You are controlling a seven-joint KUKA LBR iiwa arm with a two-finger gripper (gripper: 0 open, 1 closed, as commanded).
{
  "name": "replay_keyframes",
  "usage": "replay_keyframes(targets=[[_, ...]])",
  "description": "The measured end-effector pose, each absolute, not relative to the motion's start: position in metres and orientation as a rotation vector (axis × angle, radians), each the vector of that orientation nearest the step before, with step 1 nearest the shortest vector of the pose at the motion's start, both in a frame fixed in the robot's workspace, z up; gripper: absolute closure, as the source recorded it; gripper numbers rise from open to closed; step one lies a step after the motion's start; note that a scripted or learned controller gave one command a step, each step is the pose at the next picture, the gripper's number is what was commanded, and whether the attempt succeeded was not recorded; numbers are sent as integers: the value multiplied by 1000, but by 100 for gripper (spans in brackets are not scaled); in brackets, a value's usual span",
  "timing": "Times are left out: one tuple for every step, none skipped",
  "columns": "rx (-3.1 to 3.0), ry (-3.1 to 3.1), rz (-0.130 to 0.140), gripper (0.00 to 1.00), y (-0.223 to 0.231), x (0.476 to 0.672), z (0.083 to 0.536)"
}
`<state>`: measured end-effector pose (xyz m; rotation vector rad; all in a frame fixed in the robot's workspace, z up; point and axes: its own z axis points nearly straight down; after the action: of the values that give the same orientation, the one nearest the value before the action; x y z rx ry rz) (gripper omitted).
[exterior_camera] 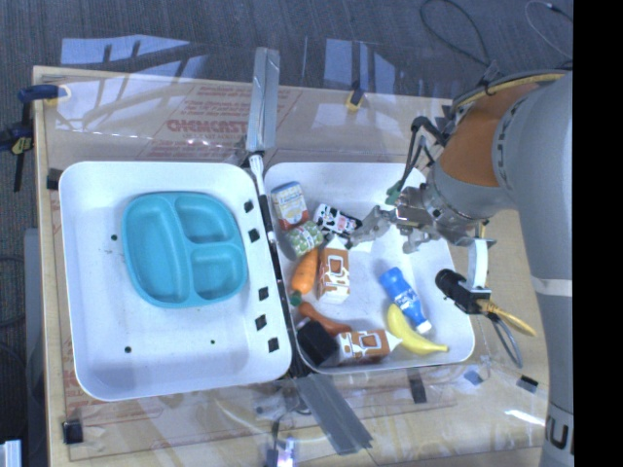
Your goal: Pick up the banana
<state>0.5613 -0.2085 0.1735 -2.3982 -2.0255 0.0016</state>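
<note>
The yellow banana (415, 332) lies in the front right corner of the right bin (458, 261), just in front of a blue bottle (404, 298). My gripper (392, 233) hangs over the back half of that bin, well behind the banana and apart from it. Its two dark fingers (367, 226) are spread open with nothing between them. The left finger reaches toward a black-and-white patterned item (337, 222).
The right bin also holds a can (288, 202), a green item (304, 238), a carrot (306, 272), a juice carton (334, 272), a brown box (362, 343) and a black object (316, 340). The left bin (88, 319) bears a teal divided tray (185, 246).
</note>
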Motion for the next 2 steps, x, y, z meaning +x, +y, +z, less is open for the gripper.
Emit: replay_keyframes(targets=[[-2363,-2065,1,0,-194,481,199],[-2321,-2111,2,0,-203,477,201]])
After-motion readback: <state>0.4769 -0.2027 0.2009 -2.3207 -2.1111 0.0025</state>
